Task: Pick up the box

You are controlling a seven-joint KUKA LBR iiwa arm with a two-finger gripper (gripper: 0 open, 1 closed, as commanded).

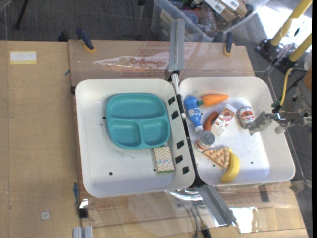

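Note:
A small flat box (pixel 164 159) with a pale dotted pattern lies in the left bin (pixel 94 133), near its front right corner. It rests just below the teal divided plate (pixel 138 120). The gripper (pixel 258 123) hovers over the right bin (pixel 262 157) near its right wall, beside the red-labelled can (pixel 246 116). It is far to the right of the box, across the divider between the bins. Nothing shows in its grasp.
The right bin holds a blue bottle (pixel 193 112), a carrot (pixel 214 99), a sausage (pixel 210 120), a small white and red carton (pixel 225 119), a round tin (pixel 204 140), a pizza slice (pixel 216 155) and a banana (pixel 231 167). A crate of clutter (pixel 208 6) stands behind the bench.

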